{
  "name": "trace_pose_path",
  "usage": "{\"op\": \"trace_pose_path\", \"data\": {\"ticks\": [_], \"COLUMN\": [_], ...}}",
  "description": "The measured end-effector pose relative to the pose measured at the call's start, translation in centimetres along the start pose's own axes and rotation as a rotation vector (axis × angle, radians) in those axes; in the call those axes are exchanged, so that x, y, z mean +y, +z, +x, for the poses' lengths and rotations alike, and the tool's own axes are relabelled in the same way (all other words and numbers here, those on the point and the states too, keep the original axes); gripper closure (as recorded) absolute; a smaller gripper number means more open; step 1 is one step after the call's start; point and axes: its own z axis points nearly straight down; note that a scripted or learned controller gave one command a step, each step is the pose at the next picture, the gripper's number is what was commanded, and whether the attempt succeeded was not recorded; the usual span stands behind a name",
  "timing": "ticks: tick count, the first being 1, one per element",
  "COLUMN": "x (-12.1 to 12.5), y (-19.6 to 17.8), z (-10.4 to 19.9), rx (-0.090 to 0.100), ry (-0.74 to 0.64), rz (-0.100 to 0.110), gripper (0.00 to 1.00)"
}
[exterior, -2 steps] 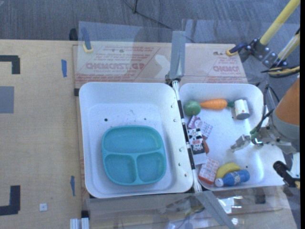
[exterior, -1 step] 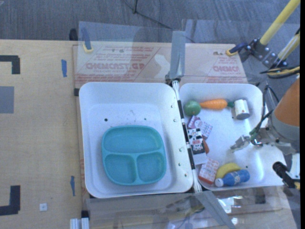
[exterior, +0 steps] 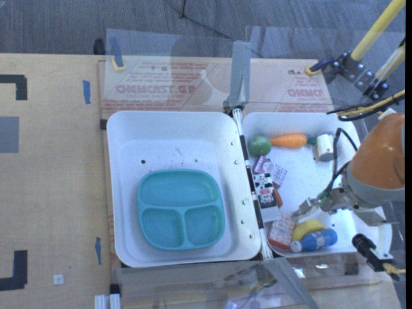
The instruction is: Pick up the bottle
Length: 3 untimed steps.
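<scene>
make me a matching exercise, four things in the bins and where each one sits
Things:
1. teal plastic divided plate
2. orange toy carrot
3. blue plastic bottle
4. green round toy

Places:
A. near end of the right bin, beside a yellow toy
B. left bin
C. far end of the right bin, by the divider
D. far end of the right bin, right of the green toy

Pairs: 1-B, 2-D, 3-A, 4-C

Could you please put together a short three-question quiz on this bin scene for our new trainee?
1. True or false: the blue bottle lies in the right bin.
2. What rests in the left bin? A) a teal divided plate B) a red bowl C) a metal pan
3. What orange item lies beside the green ball?

Key: 1 true. 2 A. 3 the toy carrot. Note that the end effector hangs above the bottle, over the right bin, apart from it.
</scene>
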Motion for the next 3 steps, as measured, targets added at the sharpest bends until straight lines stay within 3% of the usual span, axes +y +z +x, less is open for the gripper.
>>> {"op": "trace_pose_path", "data": {"ticks": [1,3], "x": [-0.41,-0.41], "y": [0.03,0.03], "z": [-2.74,-2.78], "rx": [0.004,0.003], "ry": [-0.353,-0.353], "rz": [-0.001,-0.001], "gripper": [0.0,0.0]}}
